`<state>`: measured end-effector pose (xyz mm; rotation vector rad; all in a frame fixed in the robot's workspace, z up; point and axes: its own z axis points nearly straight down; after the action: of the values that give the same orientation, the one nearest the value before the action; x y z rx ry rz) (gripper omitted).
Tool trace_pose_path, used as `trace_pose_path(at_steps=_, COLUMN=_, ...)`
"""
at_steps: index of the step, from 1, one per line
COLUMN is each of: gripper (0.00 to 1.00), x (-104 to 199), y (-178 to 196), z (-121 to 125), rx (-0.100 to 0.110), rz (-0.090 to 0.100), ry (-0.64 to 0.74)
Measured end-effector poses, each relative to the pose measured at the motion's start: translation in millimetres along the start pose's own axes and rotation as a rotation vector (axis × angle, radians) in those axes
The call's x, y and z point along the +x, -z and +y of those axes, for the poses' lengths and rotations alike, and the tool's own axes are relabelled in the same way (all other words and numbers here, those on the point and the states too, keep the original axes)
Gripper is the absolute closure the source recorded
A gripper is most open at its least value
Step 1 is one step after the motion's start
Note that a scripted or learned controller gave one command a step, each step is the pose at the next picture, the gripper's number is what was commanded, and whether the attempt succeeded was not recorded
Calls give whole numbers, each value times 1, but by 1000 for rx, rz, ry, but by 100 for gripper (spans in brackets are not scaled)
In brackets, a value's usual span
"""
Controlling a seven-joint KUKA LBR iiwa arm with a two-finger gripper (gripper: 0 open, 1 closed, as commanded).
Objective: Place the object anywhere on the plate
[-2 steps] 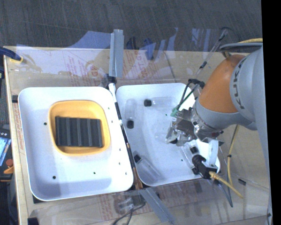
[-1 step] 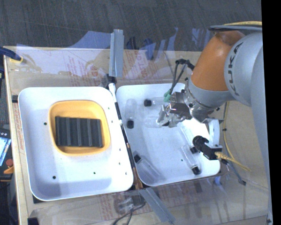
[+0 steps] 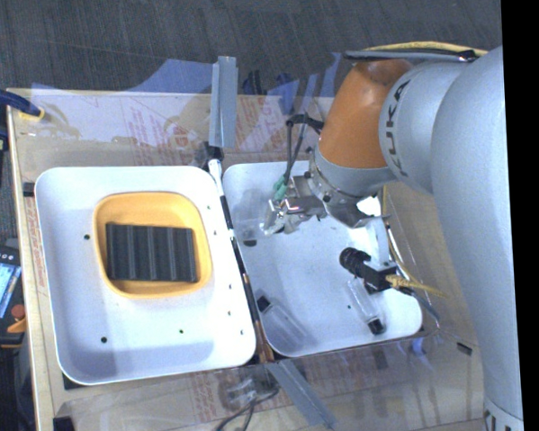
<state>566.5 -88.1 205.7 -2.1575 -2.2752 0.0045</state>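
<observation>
A yellow plate (image 3: pixel 148 210) with a dark ridged centre lies in the left white bin (image 3: pixel 78 337). My gripper (image 3: pixel 281 212) hangs low over the back left part of the right bin (image 3: pixel 321 342), close to the divider between the bins. A faint clear item (image 3: pixel 249 229) lies just left of the gripper, too dim to name. A clear tube-like object (image 3: pixel 368 309) with a dark end lies near the right bin's front right corner. Whether anything sits in the gripper is hidden by the wrist.
A small black piece (image 3: pixel 262 303) and a faint clear item (image 3: pixel 285 326) lie at the right bin's front left. The grey arm (image 3: pixel 447 156) covers that bin's right side. A metal bar (image 3: pixel 221 100) stands behind the bins.
</observation>
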Motion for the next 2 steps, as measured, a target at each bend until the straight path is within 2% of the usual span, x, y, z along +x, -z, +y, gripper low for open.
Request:
trace_pose_path(at_steps=1, gripper=100, x=48, y=-13, z=28, rx=-5, rz=-3, ry=278)
trace_pose_path(at_steps=2, gripper=0, x=48, y=-13, z=28, rx=-5, rz=-3, ry=278)
